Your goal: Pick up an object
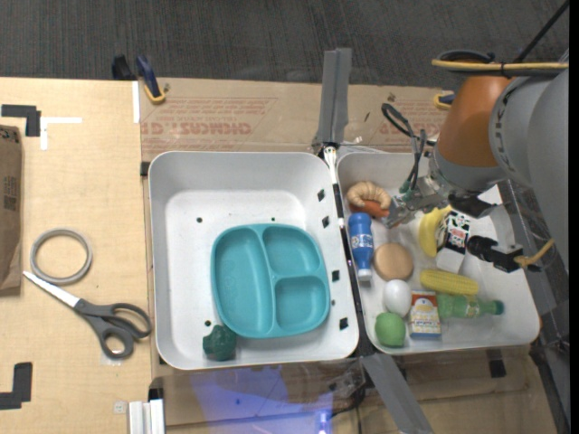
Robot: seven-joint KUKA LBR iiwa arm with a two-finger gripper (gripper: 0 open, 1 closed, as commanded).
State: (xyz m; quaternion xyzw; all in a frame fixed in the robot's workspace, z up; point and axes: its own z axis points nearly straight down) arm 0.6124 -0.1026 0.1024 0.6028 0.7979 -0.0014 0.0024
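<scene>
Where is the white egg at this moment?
The white egg lies in the right bin, between the tan round piece above it and the green ball below it.

A robot lab: two white bins (pixel 163 242) on a taped cardboard bench, scissors (pixel 95 315) at eight o'clock, tape roll (pixel 61 254) beside.

Scissors (pixel 101 316) & tape roll (pixel 61 254) on bench (pixel 81 197) left of bins.

arm (pixel 534 125) cut off at right edge, brown bag (pixel 9 208) cropped left
</scene>
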